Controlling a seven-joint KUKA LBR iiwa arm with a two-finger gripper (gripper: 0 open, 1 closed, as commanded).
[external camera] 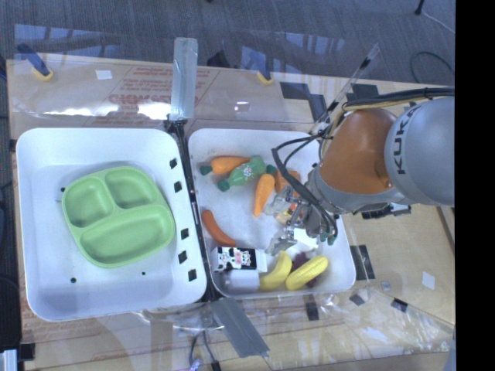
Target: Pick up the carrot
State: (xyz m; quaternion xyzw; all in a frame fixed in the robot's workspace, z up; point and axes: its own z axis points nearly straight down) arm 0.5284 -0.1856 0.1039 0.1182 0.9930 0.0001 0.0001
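From above, the right bin (203, 199) is full of toy food. Two carrots lie near its middle. One carrot (263, 195) stands on a slant, thin tip down, just left of the hand (292, 226). Another carrot (226, 165) lies flat near the top, touching a green toy (246, 171). The hand sits low in the bin beside the slanted carrot, most likely so it can reach it. I cannot tell if the hand is spread or pressed together, and no carrot shows in it.

A red sausage (215, 228), two bananas (294, 271) and a small milk carton (236, 259) lie along the bottom. The left bin (31, 207) holds a green plate (117, 214) with three parts.

Both bins sit on a wooden table (402, 284) under clear plastic. The floor (116, 6) behind is grey carpet.
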